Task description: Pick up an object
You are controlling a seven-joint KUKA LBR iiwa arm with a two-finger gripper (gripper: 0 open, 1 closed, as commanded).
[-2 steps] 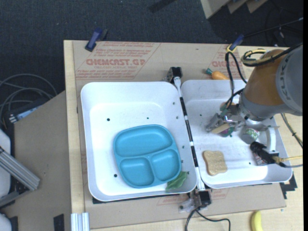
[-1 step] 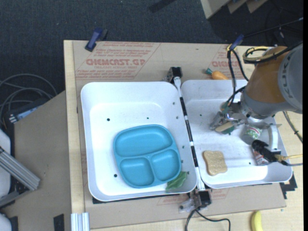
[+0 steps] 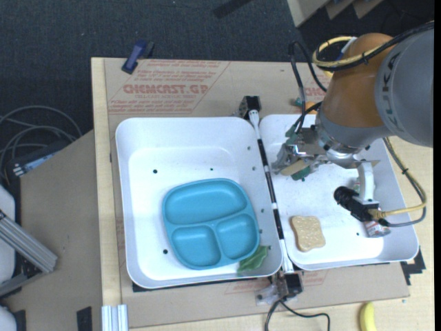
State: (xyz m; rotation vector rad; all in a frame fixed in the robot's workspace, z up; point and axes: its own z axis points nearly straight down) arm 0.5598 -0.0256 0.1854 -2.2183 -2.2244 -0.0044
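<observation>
Two shallow white plastic bins, smooth and with rounded corners, are seen side by side on a tabletop (image 3: 413, 150) covered by a brown cardboard sheet (image 3: 172, 88) printed in red. Left bin (image 3: 127, 185): one glossy light-blue plate (image 3: 207, 223), roughly a rounded rectangle, moulded into three compartments, set slightly askew toward the near side; one crumpled green leafy piece (image 3: 253, 259) is noted at the near right corner, touching the plate's edge. Right bin (image 3: 313, 202): one flat tan slice (image 3: 307, 232), bread-like, with a rough speckled surface, is recorded near the near left corner. The claw (image 3: 295, 163) is lowered over the far left part of the right bin, close to the dividing wall and well apart from the slice; whether it is spread or pressed together cannot be told. One small dark green bit (image 3: 301, 174) is seen just at its tip; whether it is pinched cannot be told. Outside the bins, one blue clip-like item (image 3: 138, 57) is noted at the far left edge of the cardboard, and one yellow curved object (image 3: 367, 317) at the near right.
</observation>
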